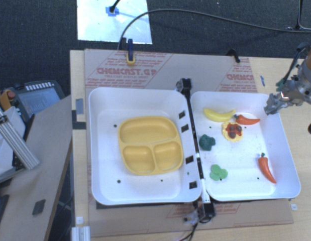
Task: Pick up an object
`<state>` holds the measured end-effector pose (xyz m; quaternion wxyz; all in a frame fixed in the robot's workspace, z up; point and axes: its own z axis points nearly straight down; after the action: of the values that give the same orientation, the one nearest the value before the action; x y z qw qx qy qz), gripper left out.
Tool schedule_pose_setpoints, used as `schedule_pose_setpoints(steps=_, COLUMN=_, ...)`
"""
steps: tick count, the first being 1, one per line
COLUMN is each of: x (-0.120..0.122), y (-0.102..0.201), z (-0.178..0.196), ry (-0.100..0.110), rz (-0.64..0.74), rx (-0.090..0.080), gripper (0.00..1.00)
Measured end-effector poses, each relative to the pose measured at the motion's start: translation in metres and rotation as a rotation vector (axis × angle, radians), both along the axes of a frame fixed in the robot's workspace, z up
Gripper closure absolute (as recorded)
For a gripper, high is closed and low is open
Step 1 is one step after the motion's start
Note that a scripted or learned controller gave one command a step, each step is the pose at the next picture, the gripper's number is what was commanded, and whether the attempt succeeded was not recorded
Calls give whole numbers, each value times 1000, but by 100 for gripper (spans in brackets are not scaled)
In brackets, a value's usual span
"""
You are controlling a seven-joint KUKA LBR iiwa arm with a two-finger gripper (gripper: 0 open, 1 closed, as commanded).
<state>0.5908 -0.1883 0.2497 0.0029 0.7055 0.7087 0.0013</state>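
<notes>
Two shallow white bins sit side by side on the bench, seen from above at a slant. The left bin [100,149] holds a yellow divided tray [147,144] with three compartments. The right bin [283,149] holds the small toy foods: a banana [218,115] near the far wall, a red chili [247,119] just beside it, a small round pizza piece [232,131] touching or nearly touching the chili's stem end, a dark green broccoli [207,142] near the divider, a lighter green leafy piece [218,172] toward the near side, and an orange carrot [266,168] lying alone near the right wall.

The gripper [274,104] hangs over the far right corner of the right bin, above the rim. Whether its fingers are spread or closed I cannot tell; nothing is visibly held.

These toys look light, stiff and rather slick, likely plastic. The carrot seems the easiest choice: it lies well apart from the others, and a pinch across its thicker middle should hold best, since the tapered tip could squirt free.
</notes>
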Motion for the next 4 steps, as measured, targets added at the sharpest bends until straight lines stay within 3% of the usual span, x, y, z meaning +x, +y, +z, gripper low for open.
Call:
schedule_pose_setpoints(steps=2, x=10, y=119, z=-19, ry=4, rz=5, rx=4, gripper=100)
schedule_pose_setpoints(steps=4, x=12, y=238, z=-7, ry=4, rz=4, rx=3, gripper=100)
